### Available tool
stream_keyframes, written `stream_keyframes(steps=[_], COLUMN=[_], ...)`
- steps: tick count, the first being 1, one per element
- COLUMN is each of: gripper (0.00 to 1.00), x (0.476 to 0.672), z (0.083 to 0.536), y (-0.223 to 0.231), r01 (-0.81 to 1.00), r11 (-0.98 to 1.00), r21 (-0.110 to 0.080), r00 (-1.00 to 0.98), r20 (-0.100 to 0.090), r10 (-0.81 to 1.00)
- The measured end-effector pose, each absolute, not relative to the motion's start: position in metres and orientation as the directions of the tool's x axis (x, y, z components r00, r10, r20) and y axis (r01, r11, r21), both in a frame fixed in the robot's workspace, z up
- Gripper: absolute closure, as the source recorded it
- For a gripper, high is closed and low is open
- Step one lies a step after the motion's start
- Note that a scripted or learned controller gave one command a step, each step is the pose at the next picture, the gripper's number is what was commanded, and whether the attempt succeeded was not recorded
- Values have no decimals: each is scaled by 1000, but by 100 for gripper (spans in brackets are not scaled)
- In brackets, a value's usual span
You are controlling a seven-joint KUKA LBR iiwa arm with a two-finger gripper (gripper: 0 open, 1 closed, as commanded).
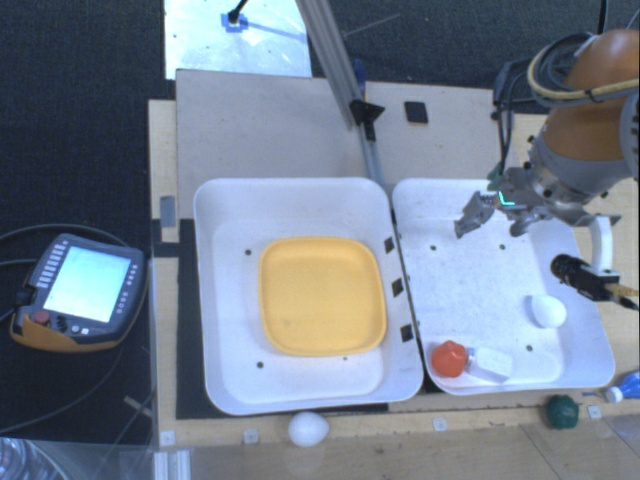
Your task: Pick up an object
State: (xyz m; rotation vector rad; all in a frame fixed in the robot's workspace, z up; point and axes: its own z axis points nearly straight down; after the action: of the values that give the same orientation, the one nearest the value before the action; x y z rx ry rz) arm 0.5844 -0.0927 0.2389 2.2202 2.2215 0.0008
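My gripper (495, 222) hangs over the back of the right bin (440, 268), its fingers (469, 219) spread open with nothing between them. Nearer the front of that bin lie a white egg-shaped object (546, 311) at the right, an orange-red round object (450, 358) at the front left corner, and a small white block (490, 364) touching it. All three sit well in front of the gripper. A yellow square plate (322, 294) fills the middle of the left bin (225, 268).
Outside the bins, a white egg (308, 429) and a green ball (562, 411) lie along the bench's front edge. A teach pendant (75, 293) sits at far left. A slanted metal rod (335, 48) crosses behind the bins.
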Motion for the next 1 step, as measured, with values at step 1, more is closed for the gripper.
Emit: stream_keyframes(steps=[1], gripper=[0], x=[584], z=[239], y=[-93], r01=[1000], r11=[1], r21=[1], r00=[-1], r20=[0], r10=[1000])
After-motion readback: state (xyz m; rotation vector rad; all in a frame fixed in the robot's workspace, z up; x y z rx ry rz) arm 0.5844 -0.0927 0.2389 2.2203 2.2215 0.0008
